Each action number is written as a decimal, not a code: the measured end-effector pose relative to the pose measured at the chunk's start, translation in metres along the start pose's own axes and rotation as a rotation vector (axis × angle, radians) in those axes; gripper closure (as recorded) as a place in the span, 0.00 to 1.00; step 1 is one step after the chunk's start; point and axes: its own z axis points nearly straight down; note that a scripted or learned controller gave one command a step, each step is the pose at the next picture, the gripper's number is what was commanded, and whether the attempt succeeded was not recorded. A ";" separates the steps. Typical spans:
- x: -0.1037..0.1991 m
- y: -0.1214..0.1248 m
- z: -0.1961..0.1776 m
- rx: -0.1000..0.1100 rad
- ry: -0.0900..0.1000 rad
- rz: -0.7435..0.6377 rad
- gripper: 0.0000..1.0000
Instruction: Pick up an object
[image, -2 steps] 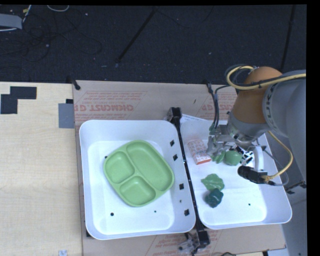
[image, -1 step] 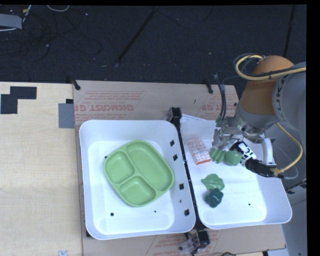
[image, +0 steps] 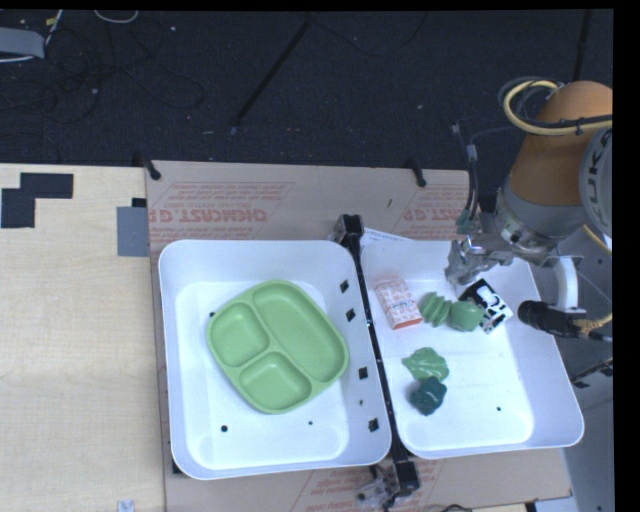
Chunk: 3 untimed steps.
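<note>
Even overhead light, white bins (image: 190, 300) bright, floor dim, soft shadows, slightly grainy.

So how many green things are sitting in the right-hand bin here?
3: a light green piece by the gripper, a leafy green one mid-bin, and a dark green one just below it. The arm may hide more.

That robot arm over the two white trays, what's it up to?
It is trying to pick something up. The gripper hangs over the far side of the right bin, just above a light green toy and a black-and-white block. Nothing is visibly in its grasp. A pink packet and two more green pieces lie nearby. The left bin holds a green divided plate.
</note>
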 end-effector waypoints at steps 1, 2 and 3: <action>-0.001 0.000 -0.017 0.001 0.001 -0.001 1.00; 0.045 -0.027 -0.004 0.007 0.002 -0.009 1.00; 0.091 -0.053 -0.014 0.006 0.002 -0.010 1.00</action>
